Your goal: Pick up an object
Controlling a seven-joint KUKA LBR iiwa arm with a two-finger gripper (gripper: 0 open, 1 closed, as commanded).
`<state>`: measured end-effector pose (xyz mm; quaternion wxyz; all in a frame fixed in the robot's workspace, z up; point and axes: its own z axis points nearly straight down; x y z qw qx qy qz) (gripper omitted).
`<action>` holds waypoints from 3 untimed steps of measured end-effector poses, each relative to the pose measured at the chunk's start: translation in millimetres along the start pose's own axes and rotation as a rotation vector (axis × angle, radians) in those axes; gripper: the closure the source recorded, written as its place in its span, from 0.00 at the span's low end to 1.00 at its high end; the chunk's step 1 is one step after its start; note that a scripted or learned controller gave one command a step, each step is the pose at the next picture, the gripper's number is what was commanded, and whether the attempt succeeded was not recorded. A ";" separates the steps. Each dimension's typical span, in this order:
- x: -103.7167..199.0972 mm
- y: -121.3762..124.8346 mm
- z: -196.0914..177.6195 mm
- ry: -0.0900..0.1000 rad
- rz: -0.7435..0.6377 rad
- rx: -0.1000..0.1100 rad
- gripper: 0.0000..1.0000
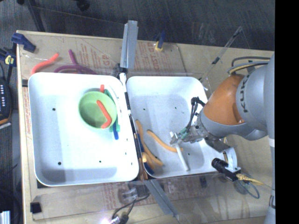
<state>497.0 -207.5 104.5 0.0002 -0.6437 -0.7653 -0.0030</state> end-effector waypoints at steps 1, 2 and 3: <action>-0.1 0.0 -0.1 0.000 0.000 0.000 0.00; 0.3 0.5 -9.5 0.001 -0.003 0.001 1.00; 0.3 0.5 -9.6 0.000 -0.003 0.001 0.00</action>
